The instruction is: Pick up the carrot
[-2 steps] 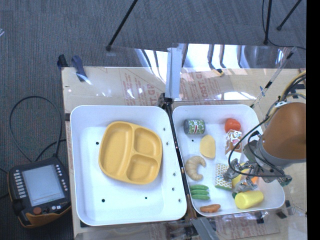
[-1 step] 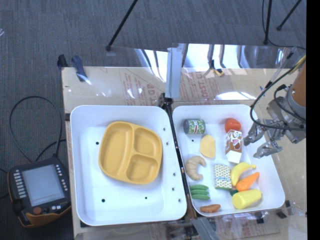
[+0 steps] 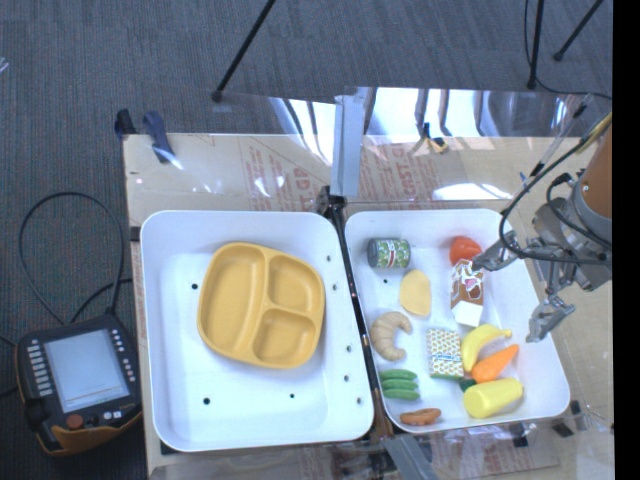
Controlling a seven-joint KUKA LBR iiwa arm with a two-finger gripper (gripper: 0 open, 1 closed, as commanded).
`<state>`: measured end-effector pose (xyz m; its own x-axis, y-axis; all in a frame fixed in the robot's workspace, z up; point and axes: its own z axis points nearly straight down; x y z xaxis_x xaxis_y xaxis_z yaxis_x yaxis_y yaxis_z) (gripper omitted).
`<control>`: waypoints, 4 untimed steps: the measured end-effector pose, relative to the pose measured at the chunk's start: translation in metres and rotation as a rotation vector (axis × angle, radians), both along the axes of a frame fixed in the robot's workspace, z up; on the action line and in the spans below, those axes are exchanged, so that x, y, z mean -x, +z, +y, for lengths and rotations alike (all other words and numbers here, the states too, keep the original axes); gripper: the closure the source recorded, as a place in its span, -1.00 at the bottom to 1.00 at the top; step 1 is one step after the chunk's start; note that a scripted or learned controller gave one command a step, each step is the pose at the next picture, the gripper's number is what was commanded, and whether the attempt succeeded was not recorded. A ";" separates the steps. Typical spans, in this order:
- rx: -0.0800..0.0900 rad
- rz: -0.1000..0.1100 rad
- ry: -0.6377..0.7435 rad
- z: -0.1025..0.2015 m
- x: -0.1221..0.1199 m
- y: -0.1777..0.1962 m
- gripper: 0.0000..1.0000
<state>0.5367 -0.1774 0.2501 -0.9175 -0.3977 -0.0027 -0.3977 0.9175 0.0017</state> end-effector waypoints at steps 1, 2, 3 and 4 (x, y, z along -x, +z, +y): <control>-0.002 0.009 -0.163 -0.005 0.049 -0.140 -1.00; 0.000 -0.002 -0.238 -0.012 0.051 -0.160 -1.00; 0.003 -0.005 -0.189 -0.009 0.050 -0.159 -1.00; 0.004 -0.010 0.236 -0.019 0.048 -0.159 -1.00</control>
<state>0.4886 -0.1968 0.0909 -0.7993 -0.6009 -0.0094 -0.6008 0.7993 -0.0065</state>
